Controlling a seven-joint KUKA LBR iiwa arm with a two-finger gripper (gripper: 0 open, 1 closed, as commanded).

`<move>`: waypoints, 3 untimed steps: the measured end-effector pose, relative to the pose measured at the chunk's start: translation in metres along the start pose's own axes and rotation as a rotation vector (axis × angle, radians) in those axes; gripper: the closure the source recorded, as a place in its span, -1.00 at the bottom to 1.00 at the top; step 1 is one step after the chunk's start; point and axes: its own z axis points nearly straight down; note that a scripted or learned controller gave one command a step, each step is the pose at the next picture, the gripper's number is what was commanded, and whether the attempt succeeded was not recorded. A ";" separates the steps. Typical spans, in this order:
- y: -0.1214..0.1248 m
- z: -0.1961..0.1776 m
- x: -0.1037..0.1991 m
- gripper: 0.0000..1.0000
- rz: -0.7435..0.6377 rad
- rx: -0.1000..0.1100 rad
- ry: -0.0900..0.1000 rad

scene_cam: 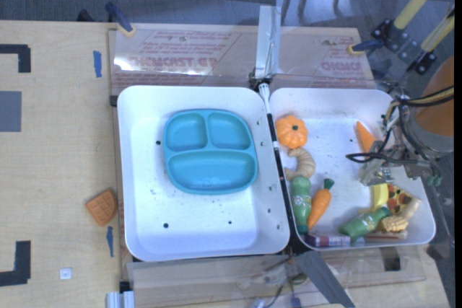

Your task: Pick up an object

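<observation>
The right bin (339, 119) holds several toy foods. An orange pumpkin (291, 132) sits at its far left, with a beige curled piece (304, 164) just below it. A green bottle-like piece (300, 196) and a carrot (320, 203) lie side by side near the front left. An orange wedge (364, 135) rests toward the right. My gripper (382, 171) hangs low over the right side of this bin, just above a yellow banana (377, 195). Cables and the wrist hide what lies under it.
The left bin (144, 213) bears a blue divided plate (209, 151). A green piece (359, 225), a tan corn-like piece (395, 223) and a thin marker (328, 240) crowd the right bin's front corner. A small waffle (102, 206) lies on the wooden bench at left.
</observation>
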 end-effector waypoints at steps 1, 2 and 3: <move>-0.015 0.016 -0.055 1.00 0.254 -0.001 0.015; -0.015 0.013 0.021 1.00 0.459 0.000 0.017; -0.015 0.014 0.020 -1.00 0.458 0.000 0.015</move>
